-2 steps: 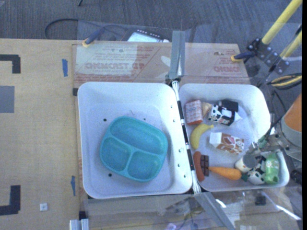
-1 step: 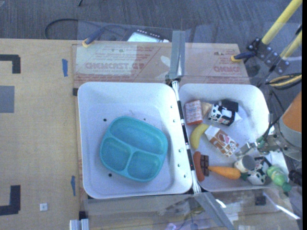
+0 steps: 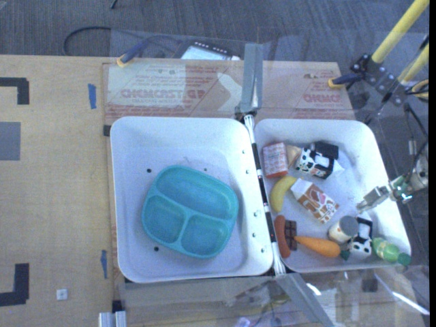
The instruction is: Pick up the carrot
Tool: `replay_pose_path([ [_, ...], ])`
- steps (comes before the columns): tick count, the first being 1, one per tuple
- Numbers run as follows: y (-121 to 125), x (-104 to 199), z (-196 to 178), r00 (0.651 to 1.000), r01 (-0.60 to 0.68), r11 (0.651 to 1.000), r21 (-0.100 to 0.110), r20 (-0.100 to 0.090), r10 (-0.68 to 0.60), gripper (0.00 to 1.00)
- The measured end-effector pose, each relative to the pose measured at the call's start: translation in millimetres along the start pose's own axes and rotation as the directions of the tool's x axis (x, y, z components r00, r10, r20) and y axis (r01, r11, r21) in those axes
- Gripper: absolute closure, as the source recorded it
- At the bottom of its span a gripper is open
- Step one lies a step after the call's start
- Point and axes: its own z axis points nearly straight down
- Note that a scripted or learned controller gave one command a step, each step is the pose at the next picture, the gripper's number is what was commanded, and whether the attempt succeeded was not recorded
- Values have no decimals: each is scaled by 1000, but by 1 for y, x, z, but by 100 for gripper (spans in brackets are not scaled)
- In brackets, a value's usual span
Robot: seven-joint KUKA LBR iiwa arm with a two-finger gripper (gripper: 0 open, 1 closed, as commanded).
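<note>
The right bin (image 3: 368, 136) held the clutter; the left bin (image 3: 129, 142) held a teal plate (image 3: 191, 212). The gripper (image 3: 381, 195) hung at the frame's right edge, its opening impossible to tell. The carrot (image 3: 317, 246) lay at lower right, likely light, stiff and smooth; mid-body looked best to grasp.

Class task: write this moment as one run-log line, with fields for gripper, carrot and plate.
gripper: over right bin's right edge, holding nothing | carrot: flat at right bin front, untouched | plate: in left bin
</note>
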Motion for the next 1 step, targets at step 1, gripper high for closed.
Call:
replay_pose_path([
  [1,8,52,107,995,99,995,-5,2,-99,0],
])
